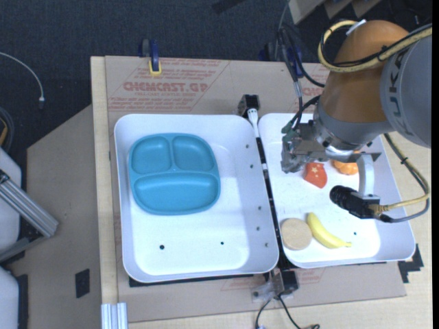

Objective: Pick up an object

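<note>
In the right bin lie a red strawberry-like piece, an orange piece partly under the wrist, a yellow banana and a round tan cookie. My gripper hangs low over the upper part of the right bin, just left of the red piece. The wrist hides much of it from above, and nothing shows between its fingers.
The left bin holds a blue three-compartment plate in its upper left. A dark rail runs between the two bins. The bench edge of brown board surrounds both.
</note>
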`<state>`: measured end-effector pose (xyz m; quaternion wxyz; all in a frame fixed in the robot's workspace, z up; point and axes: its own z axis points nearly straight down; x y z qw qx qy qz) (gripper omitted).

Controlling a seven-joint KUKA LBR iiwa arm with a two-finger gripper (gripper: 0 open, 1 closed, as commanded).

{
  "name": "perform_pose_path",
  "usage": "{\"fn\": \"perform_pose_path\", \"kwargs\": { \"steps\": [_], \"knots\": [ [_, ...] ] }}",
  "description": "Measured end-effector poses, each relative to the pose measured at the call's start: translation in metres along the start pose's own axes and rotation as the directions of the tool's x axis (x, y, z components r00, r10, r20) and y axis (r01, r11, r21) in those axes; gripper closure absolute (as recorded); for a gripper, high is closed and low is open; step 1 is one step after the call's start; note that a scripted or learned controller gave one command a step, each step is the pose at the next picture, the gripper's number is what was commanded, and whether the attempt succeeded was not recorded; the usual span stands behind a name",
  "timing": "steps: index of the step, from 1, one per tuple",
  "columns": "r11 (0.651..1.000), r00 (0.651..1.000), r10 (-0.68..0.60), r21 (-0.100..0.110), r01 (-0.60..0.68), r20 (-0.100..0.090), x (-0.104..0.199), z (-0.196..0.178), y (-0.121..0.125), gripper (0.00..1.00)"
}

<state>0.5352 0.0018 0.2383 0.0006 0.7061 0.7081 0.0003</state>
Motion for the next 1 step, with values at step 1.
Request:
{"fn": "perform_pose_path", "kwargs": {
  "steps": [1],
  "knots": [
    [1.000,1.000,0.000,0.000,0.000,-0.001,0.0520,-0.0048,0.0075,1.00]
  ]
}}
